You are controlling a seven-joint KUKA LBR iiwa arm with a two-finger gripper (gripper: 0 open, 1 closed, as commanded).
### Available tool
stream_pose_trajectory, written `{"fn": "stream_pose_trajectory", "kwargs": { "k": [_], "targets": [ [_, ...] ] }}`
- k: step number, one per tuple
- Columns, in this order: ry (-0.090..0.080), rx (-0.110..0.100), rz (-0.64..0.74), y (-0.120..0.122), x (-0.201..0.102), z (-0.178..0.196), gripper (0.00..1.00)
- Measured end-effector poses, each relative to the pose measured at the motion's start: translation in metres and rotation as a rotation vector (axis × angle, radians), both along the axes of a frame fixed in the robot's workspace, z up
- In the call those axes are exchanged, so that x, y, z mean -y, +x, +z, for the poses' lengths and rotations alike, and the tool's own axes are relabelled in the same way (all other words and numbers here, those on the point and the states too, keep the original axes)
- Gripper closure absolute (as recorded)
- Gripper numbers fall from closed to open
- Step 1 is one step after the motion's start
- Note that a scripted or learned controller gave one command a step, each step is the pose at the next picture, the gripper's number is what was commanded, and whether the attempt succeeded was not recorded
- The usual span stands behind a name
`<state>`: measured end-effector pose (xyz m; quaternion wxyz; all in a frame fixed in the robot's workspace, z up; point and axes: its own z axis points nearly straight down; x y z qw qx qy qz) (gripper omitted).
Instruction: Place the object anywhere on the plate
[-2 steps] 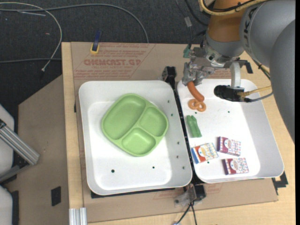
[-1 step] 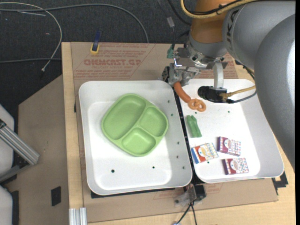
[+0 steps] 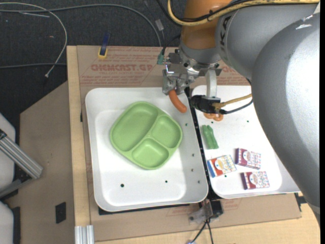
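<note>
My claw (image 3: pixel 175 88) hangs over the far right corner of the left bin (image 3: pixel 101 187), clenched on an orange sausage (image 3: pixel 177 102) whose upper end sits between my fingers while the rest slants down and to the right. The sausage is above the white floor of the bin, just beyond the plate's far right edge and not on it. The green plate (image 3: pixel 146 134), with three compartments, lies in the middle of that bin. In the right bin (image 3: pixel 277 187) a green block (image 3: pixel 209 136) lies near the dividing edge, with an orange ring (image 3: pixel 215 116) just beyond it, and three small printed cards (image 3: pixel 242 167) lie nearer the front. Both bins rest on a cardboard sheet (image 3: pixel 122 65) on the tabletop.
</note>
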<state>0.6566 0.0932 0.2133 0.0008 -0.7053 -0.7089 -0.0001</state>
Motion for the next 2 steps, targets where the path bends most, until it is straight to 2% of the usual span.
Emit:
{"fn": "stream_pose_trajectory", "kwargs": {
  "k": [1, 2],
  "targets": [
    [0.002, 0.003, 0.001, 0.0004, -0.0553, 0.0125, 1.0],
    [0.0, 0.002, -0.004, 0.0005, -0.0516, 0.0118, 0.0]
  ]
}}
